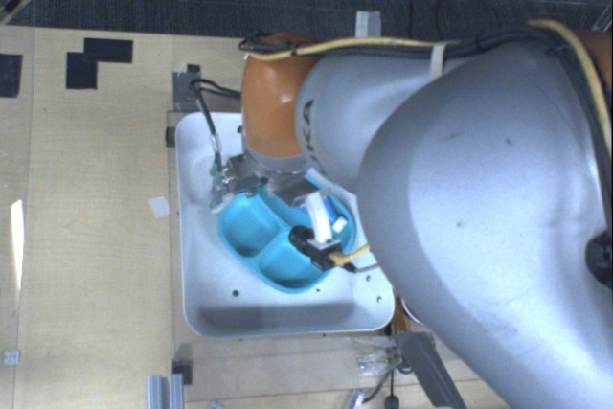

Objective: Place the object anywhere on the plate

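Plate (251,227) — blue, divided, lying midway in the white bin (196,235) — sits beneath the end effector (285,192) at its 12 o'clock rim, whose grip and load I cannot tell; probably the placing step, next needing a low release over a compartment.

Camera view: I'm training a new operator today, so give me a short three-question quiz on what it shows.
1. True or false: the blue plate lies inside the white bin.
2. The arm reaches in from the view's: A) left, B) right, C) lower left corner.
3. Fill in: the band above the arm's wrist is coloured ___.
Key: 1 true; 2 B; 3 orange.
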You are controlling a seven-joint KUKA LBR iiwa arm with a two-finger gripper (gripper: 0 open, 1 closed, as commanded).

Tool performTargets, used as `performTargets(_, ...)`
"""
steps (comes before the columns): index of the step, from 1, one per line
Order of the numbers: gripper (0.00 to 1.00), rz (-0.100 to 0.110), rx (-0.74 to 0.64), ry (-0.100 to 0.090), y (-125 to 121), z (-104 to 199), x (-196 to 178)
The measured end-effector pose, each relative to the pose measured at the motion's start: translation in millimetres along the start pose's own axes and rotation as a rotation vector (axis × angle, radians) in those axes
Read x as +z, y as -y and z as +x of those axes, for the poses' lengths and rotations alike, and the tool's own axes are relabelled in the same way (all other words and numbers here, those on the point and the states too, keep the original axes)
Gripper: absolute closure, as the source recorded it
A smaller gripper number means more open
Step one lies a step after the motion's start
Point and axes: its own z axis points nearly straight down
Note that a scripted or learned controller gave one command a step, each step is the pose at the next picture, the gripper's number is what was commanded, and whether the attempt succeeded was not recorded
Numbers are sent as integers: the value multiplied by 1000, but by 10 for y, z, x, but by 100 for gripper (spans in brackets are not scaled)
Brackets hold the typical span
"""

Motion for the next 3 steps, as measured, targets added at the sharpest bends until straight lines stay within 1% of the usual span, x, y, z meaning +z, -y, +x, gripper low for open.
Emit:
performTargets(1, 0, -2, -150, 2, -245, -41, -173)
performTargets(2, 0, 0, 34, 2, 255, -674, -928)
performTargets(3, 0, -1, -57, 4, 739, -1380, -1368)
